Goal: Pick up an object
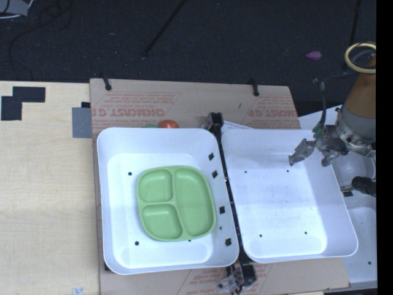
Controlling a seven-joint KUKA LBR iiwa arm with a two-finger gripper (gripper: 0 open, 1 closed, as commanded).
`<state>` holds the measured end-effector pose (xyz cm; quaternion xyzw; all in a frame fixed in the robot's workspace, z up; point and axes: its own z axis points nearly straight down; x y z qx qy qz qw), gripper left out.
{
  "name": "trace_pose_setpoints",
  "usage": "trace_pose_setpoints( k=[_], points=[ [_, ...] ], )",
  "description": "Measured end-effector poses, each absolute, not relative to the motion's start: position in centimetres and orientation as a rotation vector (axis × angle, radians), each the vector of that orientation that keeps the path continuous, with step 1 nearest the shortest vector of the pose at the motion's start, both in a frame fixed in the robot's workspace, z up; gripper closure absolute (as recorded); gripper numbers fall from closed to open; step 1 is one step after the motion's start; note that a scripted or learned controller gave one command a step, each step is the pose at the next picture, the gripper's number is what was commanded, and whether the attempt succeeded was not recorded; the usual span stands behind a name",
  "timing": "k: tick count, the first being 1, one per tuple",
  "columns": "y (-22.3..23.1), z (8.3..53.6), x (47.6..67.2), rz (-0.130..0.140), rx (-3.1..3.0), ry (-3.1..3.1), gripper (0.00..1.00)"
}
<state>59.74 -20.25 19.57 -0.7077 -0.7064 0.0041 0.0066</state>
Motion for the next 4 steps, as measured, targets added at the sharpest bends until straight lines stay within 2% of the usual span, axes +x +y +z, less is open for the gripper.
trace_pose_setpoints(
  k=[1, 3, 4],
  points=[
    [-20.2, 20.4, 60.1, 0.002, -2.219, -2.22, 0.0],
    [-20.8, 10.9, 59.6, 0.004, -2.218, -2.218, 0.0],
    [-20.7, 8.6, 59.5, 0.004, -2.218, -2.219, 0.0]
  ],
)
